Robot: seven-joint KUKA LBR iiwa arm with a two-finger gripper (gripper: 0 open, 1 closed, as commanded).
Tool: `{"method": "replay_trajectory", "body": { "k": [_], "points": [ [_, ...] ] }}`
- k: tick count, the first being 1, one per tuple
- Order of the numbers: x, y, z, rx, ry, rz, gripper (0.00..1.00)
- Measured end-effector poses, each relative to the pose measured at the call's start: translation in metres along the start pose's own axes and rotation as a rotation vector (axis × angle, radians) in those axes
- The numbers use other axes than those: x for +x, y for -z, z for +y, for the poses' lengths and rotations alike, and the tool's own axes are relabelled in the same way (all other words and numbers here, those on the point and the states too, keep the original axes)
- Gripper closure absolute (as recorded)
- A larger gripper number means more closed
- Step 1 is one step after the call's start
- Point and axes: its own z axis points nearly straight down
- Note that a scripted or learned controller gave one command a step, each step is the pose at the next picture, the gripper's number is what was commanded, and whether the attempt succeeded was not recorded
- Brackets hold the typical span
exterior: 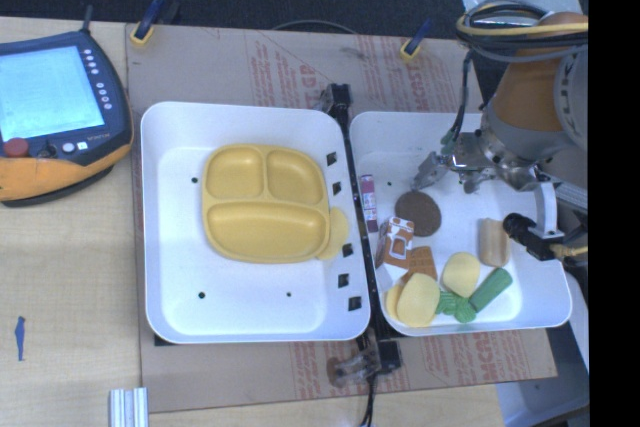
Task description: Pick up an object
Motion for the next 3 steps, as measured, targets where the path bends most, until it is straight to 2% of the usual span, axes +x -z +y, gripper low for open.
{"method": "replay_trajectory", "body": {
  "k": [1, 2, 3],
  "points": [
    [0.020, -0.053, -0.020, 0.010, -0.003, 0.002, 0.00],
    [-0.001, -0.050, 0.024, 0.002, -0.002, -0.001, 0.00],
    [0.023, -0.051, -0.025, 0.011, -0.006, 0.002, 0.00]
  ]
}}
